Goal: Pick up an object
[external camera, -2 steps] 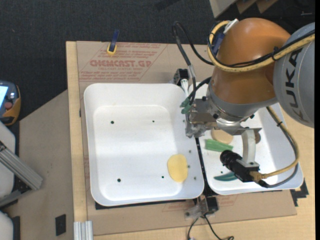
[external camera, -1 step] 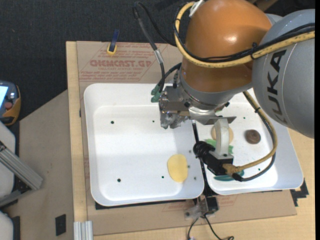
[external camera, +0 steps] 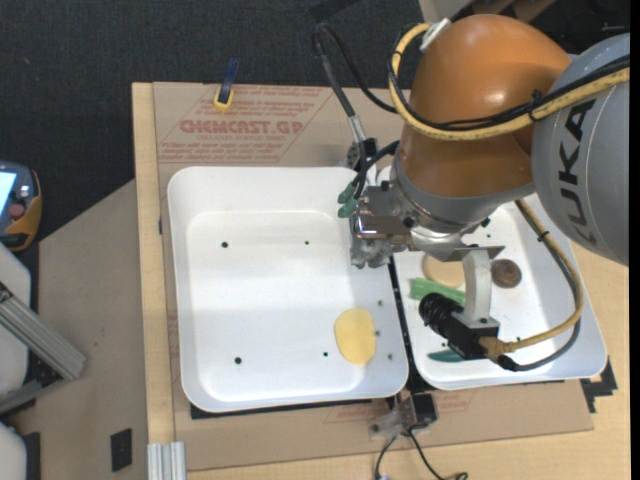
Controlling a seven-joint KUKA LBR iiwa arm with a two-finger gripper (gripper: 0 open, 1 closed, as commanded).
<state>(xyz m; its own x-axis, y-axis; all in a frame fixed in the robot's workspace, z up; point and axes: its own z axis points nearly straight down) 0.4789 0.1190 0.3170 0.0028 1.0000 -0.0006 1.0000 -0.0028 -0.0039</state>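
Note:
A flat yellow oval piece point(external camera: 355, 336) lies in the left bin point(external camera: 200, 268), near its front right corner. My gripper point(external camera: 366, 246) hangs low over the right edge of that bin, close to the wall between the two bins and a hand's width behind the yellow piece. The big orange and grey wrist covers most of it from above. In the right bin point(external camera: 575, 343) I see a brown round object point(external camera: 507, 273), a pale beige disc point(external camera: 441, 269), a green piece point(external camera: 433, 288) and a teal piece point(external camera: 446, 356), all partly hidden by the arm.
The bins sit on a cardboard sheet point(external camera: 250, 118) with red print. A small blue and yellow clip point(external camera: 227, 86) lies at its back edge. Cables point(external camera: 340, 88) run from the back toward the wrist. The arm body point(external camera: 590, 168) fills the space above the right bin.

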